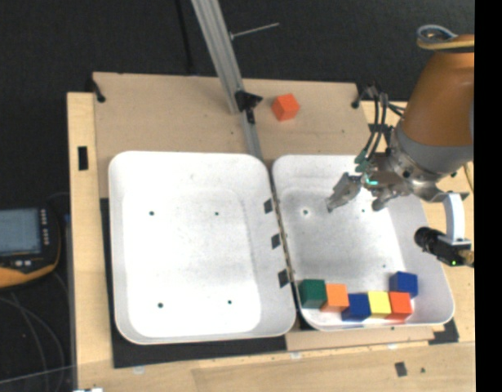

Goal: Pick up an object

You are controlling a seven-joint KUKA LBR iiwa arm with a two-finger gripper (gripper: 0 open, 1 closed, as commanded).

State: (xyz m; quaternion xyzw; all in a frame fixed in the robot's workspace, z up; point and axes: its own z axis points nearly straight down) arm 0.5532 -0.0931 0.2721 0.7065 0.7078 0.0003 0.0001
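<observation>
Along the near wall of the right shallow white plastic bin (414,219), a cluster of small coloured cubes is sitting in a rough row. The dark green cube (313,292) is lying at the left end, touching the orange cube (337,296) beside it. Next comes a blue cube (357,306), then a yellow cube (379,303), then a red-orange cube (400,303), each pressing against its neighbour. A second blue cube (404,282) is sitting just behind the red-orange one, toward the right end of the row. The rest of this bin's floor is showing bare white with a few dark dots.

The left shallow white plastic bin (136,219) is lying just beside the right one, their inner rims meeting along a line of small dark clips.

Farther back, above the far half of the right bin, the grey arm with its orange band (442,96) is reaching in from the right. Its two-finger jaws (361,194) are hanging over the bin floor, well apart from the cube row, and they are standing spread open with nothing between them. One grey finger (342,193) is pointing left and downward.

Beyond the bins, on the bare tan wooden table (169,113), a lone orange cube (286,107) is resting near the far edge, close to a slanted grey metal post (222,51). At the far left, off the table, a small grey screen device (15,233) is sitting.
</observation>
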